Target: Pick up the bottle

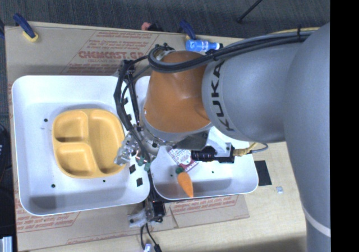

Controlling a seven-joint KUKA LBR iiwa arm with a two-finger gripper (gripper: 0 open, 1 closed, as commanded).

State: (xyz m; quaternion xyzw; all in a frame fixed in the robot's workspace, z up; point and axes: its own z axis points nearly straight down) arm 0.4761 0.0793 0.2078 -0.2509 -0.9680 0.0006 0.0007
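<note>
- You are looking down on two shallow white bins side by side on a cardboard-covered bench (112,43)
- The left bin (28,150) holds a yellow divided plate (87,141) with three compartments, lying near the bin's right wall
- The right bin (235,181) holds an orange carrot (185,184) near its front edge, with a small wrapped packet (180,157) just behind it
- The bottle (201,46), clear with a blue cap, lies on its side at the far edge of the right bin, partly behind the arm
- The gripper (132,152) hangs over the wall between the bins, at the plate's right edge, well apart from the bottle
- You cannot tell how the jaws stand; the arm's orange band covers much of the right bin
</note>
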